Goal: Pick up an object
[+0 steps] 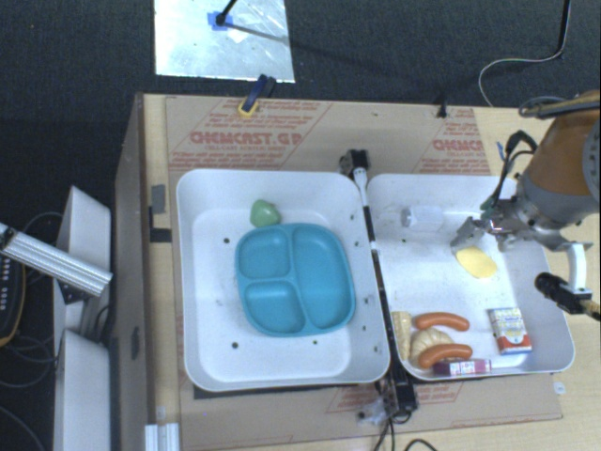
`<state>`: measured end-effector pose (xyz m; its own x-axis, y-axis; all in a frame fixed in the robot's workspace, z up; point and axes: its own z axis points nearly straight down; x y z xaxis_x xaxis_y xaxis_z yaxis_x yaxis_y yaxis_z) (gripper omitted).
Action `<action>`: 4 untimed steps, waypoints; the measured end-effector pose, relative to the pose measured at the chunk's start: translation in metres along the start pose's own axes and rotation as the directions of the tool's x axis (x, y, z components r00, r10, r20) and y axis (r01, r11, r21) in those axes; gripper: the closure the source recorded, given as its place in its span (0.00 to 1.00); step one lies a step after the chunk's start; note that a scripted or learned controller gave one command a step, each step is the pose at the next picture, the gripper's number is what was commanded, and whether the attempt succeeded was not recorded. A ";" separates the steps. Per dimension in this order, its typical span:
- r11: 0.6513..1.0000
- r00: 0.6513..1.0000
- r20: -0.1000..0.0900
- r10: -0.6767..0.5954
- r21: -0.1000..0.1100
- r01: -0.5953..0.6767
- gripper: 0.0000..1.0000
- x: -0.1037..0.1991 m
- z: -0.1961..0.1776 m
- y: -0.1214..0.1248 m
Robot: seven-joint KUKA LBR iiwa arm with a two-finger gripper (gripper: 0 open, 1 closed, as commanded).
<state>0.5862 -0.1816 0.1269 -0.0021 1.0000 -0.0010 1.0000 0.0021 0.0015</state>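
In the right bin (pixel 545 360), a yellow rounded object (pixel 477 263) lies near the middle. My gripper (pixel 479 235) hangs just above and behind it, at the end of the grey arm with the orange band (pixel 563 163) reaching in from the right. I see nothing held in it. Two sausages (pixel 441 323) lie at the bin's front beside a pale object (pixel 402 332). A small red and white box (pixel 510 331) sits front right. A thin pink bar (pixel 462 367) lies along the front wall. A clear cup (pixel 423 217) lies at the back.
The left bin (pixel 211 346) holds a blue divided plate (pixel 294 278) with a green object (pixel 265 213) behind it. A black clip (pixel 357 163) sits where the bins meet at the back. Cardboard covers the bench behind the bins.
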 end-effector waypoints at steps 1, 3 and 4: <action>1.000 1.000 0.000 0.000 0.000 0.000 0.00 0.005 -0.005 -0.008; 1.000 1.000 0.001 -0.001 -0.003 0.001 1.00 -0.005 0.009 -0.013; 1.000 1.000 0.001 -0.001 -0.002 0.001 0.00 -0.005 0.009 -0.013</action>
<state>0.5736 -0.1870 0.1183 -0.0035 1.0000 -0.0018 1.0000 0.0035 0.0039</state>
